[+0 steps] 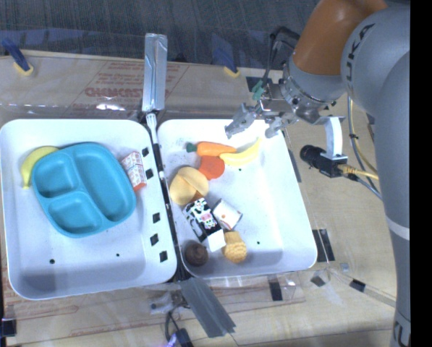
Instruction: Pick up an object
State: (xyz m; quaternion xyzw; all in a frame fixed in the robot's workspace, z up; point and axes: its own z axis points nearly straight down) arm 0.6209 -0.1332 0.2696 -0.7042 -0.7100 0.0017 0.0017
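My gripper (257, 125) hangs over the far edge of the right bin (291, 215), its two grey fingers spread apart with nothing between them. Just below it lie a yellow banana (246, 154), an orange carrot (214, 149) and a red-orange round piece (212, 168). Nearer the bin's middle sit a tan bread-like piece (187, 186), a black-and-white carton (199, 217), a small white box (226, 214), a tan cookie-like toy (235, 248) and a dark brown ball (195, 252).
The left bin (27, 266) holds a blue divided tray (83, 186), a yellow banana-like piece (33, 163) under its far left corner, and a small red-and-white packet (134, 169) by the divider. A grey strip (154, 71) stands behind the bins.
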